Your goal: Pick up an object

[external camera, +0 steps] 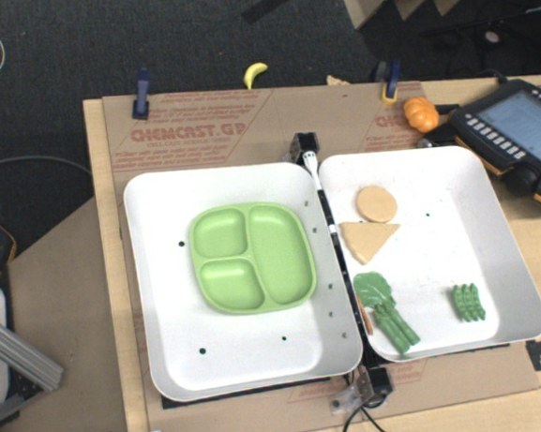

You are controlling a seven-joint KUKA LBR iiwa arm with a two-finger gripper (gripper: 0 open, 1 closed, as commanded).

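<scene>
On the far left the left bin (170,360) carries a green divided tray (253,256), three compartments, sitting flat near the middle of the white floor with bare plastic all around it. Cross the black hinge strip between the two bins and we are in the right bin (498,237), where the pickable pieces sit: a round tan disc (377,204) high up near the inner wall, and just below it, touching or very nearly so, a tan wedge (369,240) pointing down and left. Lower still, hard against the inner wall, lies a green scoop-shaped toy (384,309), its handle running down and to the right, with a thin orange sliver beside it that is too small to identify. Further right, well apart from the rest, a small ridged green piece (467,302) lies on open floor. Beyond the bins, a small orange object (421,113) rests on the surface near the right bin's top corner. As for the jaws, their state cannot be told from here. By my reading the pick has not begun; this is the choosing stage. The next move calls for a descent from the right onto one target, and the ridged green piece looks the cleanest bet, with room on every side.
</scene>
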